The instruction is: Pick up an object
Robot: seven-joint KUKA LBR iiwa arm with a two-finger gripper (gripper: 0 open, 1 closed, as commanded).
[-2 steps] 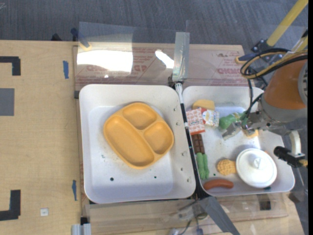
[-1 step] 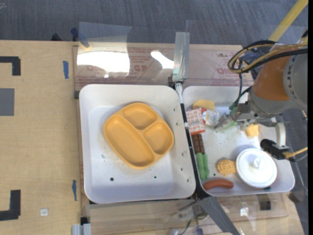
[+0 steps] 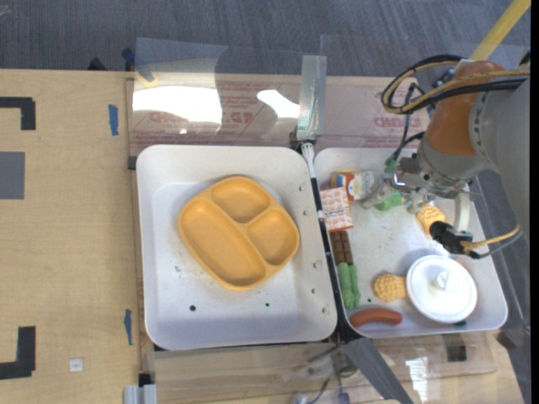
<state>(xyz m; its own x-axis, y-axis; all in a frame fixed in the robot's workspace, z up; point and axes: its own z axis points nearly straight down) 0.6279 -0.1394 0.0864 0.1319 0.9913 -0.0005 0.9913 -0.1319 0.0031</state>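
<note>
My gripper (image 3: 397, 180) hangs low over the back of the right bin (image 3: 493, 310), on the end of the grey arm with the orange band. Directly beneath and beside it lies a small green item (image 3: 386, 201). Just left of the gripper is a small orange and white carton (image 3: 354, 181). A yellow piece (image 3: 429, 216) lies just to its right and nearer the front. The arm's wrist hides part of the bin's back right corner.
The right bin also holds a red and white packet (image 3: 335, 208), a chocolate bar (image 3: 339, 244), a green pod (image 3: 348, 284), a round waffle (image 3: 388, 288), a sausage (image 3: 376, 316) and a white lidded bowl (image 3: 441, 289). A yellow divided plate (image 3: 238, 231) lies in the left bin (image 3: 160, 301).
</note>
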